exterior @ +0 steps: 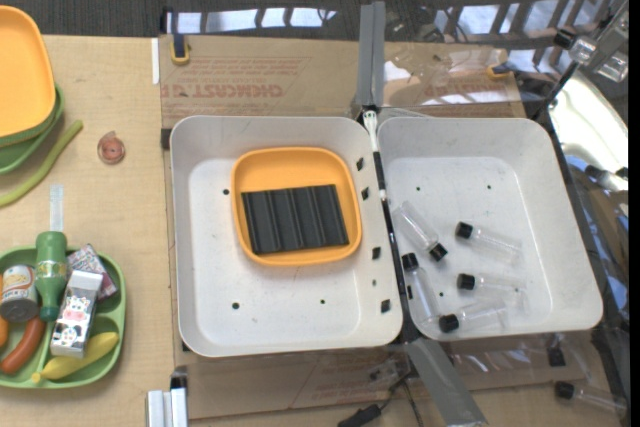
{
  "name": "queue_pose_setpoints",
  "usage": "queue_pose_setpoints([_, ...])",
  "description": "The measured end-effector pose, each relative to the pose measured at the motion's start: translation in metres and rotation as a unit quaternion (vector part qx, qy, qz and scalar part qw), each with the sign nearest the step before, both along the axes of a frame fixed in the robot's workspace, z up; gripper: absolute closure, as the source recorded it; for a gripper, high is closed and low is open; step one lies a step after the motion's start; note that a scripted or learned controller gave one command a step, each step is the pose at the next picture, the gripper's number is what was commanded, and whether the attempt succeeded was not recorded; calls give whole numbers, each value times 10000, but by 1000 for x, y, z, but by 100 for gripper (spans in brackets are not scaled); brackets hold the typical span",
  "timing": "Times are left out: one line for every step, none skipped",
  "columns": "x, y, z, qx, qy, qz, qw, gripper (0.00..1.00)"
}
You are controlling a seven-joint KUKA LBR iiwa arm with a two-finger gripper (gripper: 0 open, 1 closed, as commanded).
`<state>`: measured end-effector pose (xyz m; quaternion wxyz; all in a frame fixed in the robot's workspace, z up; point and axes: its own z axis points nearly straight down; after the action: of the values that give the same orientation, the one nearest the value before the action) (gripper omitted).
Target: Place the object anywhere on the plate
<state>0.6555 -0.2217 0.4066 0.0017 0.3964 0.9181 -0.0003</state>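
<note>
Black ribbed object (pixel 296 219): flat, lying centred on the orange plate (pixel 250 177), left bin (pixel 200 305). Placement judged complete; next move only withdrawal. Right bin (pixel 540 165): several clear vials with black caps (pixel 436 252), scattered. Gripper: state cannot be told.

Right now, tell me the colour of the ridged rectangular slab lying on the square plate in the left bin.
Dark grey, almost black ridged slab, clearest in the camera view.
</note>
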Motion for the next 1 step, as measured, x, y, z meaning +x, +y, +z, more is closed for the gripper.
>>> queue_pose_setpoints([1, 0, 31, -4, -4, 1086, 9941, 100])
